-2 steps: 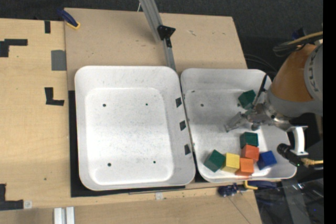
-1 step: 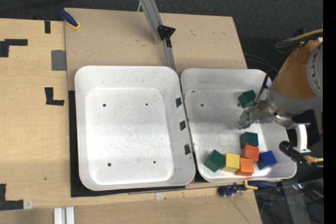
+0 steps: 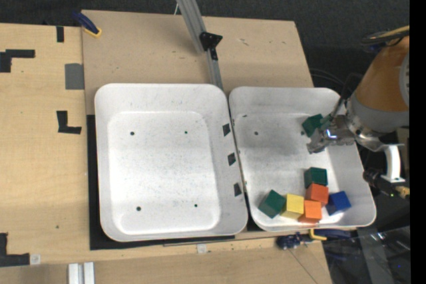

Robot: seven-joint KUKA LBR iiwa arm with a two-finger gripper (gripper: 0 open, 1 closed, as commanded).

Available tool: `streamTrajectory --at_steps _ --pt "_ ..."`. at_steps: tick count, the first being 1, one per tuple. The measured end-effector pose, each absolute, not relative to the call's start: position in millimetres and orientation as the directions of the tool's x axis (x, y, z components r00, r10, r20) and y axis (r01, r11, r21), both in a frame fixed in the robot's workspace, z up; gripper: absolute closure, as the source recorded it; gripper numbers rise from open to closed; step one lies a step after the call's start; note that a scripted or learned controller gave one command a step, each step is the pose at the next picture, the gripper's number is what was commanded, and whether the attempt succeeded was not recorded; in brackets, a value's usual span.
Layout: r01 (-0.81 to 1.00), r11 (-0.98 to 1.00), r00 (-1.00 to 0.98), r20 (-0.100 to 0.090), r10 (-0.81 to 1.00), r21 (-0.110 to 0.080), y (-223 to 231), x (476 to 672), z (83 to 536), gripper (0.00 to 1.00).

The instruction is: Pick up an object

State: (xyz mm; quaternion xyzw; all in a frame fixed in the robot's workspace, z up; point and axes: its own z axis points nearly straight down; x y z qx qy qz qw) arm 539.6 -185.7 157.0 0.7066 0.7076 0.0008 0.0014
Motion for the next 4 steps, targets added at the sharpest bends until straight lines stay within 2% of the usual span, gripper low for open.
streamTrajectory --at_steps 1,2,3,4 --pt "1.0 0.002 -0.002 -0.001 1.0 0.004 -184.6 537.3 200.0 1.0" --pt "1.0 0.002 -0.002 -0.002 1.0 0.006 -179.7 537.0 262.5 1.0" --pt "1.0 0.005 -0.005 0.001 1.0 -0.001 -133.3 547.7 250.6 1.0" --pt "1.0 0.008 -0.008 0.002 1.0 0.0 -72.9 553.7 255.3 1.0"
